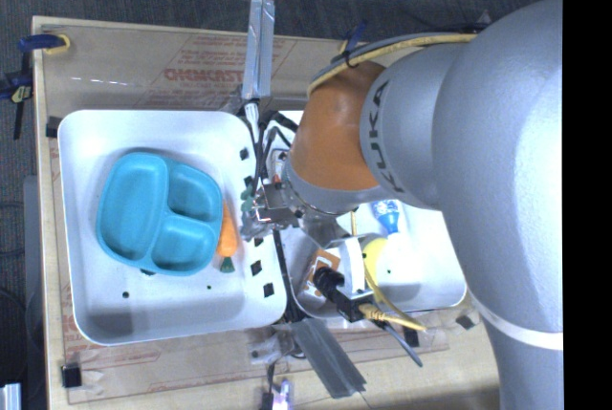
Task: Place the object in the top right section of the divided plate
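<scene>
A: What does the carrot (pixel 228 233) look like?

B: A small orange toy with a green tip at its lower end, lying lengthwise in the left bin (pixel 86 303), touching the right rim of the blue divided plate (pixel 161 214).

A: And the plate?

B: Light blue, three sections, all bare, sitting in the middle of that bin (white floor shows all round it, widest at the lower left).

A: The gripper (pixel 256 219)?

B: Just beside the carrot, over the wall where the two bins meet; whether its fingers are apart or together I cannot tell, since the arm (pixel 382 140) hides much of it.

A: Room on the right?

B: Little. The arm covers most of the right bin (pixel 435 289), where a yellow object (pixel 375 253) and a blue-and-white one (pixel 386 213) peek out. The worktop (pixel 143 54) shows bare above.
</scene>
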Available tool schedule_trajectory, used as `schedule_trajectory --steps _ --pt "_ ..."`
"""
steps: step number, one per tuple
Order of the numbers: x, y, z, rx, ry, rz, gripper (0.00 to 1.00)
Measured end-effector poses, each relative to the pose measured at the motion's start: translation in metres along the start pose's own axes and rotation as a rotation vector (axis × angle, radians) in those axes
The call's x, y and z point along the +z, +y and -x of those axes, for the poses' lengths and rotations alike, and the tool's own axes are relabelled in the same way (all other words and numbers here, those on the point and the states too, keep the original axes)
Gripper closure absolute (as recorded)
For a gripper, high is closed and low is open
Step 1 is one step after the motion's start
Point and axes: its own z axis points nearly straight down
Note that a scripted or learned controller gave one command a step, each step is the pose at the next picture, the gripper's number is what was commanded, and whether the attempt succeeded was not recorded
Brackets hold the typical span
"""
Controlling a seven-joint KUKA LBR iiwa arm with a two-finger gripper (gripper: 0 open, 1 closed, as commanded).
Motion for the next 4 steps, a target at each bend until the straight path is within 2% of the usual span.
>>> schedule_trajectory --steps 1,2,3,4 --pt "0.000 -0.011 -0.075 -0.334 0.000 0.002 1.00" --pt "0.015 -0.004 -0.162 -0.656 -0.002 0.004 1.00" --pt "0.023 -0.001 -0.191 -0.836 -0.003 0.006 1.00" --pt "-0.024 0.025 -0.155 -0.847 -0.002 0.004 1.00"
